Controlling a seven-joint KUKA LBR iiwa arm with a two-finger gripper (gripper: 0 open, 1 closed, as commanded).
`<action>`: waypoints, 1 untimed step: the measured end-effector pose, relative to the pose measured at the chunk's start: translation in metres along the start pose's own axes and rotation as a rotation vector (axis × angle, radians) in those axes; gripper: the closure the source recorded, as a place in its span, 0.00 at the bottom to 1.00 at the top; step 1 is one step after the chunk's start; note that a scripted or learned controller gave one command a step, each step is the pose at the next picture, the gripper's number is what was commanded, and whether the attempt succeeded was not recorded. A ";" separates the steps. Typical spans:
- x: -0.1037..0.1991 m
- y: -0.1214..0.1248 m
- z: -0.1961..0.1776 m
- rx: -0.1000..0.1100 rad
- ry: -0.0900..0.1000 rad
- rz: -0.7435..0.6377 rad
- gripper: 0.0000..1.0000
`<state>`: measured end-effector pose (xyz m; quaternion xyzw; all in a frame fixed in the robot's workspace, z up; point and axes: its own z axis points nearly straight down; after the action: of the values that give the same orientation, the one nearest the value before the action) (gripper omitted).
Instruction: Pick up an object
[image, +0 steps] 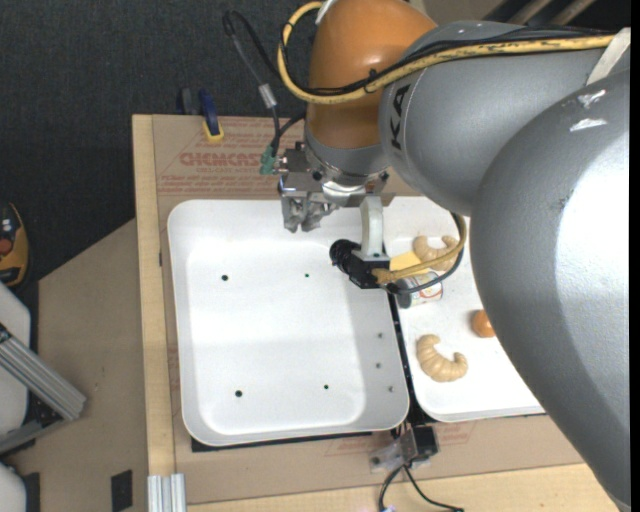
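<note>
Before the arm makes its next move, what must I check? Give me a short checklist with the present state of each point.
1. Pincer position: above the far edge of the left bin, near its wall. Not ok for picking.
2. Object between the fingers: none seen. Not ok.
3. Targets available: two croissant-shaped pieces in the right bin. Ok.
4. Small orange item: partly hidden by the arm. Cannot tell.
5. Finger opening: cannot tell.

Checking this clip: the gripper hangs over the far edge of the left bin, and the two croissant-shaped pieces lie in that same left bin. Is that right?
Not quite. The camera view shows the gripper over the far edge of the left bin, but the two croissant-shaped pieces lie in the right bin, not the left one.
</note>
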<state>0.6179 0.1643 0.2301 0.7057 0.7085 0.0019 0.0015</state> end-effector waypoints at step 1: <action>0.053 0.023 0.006 0.001 0.002 -0.001 1.00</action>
<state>0.6408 0.2177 0.2240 0.7053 0.7089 0.0023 0.0007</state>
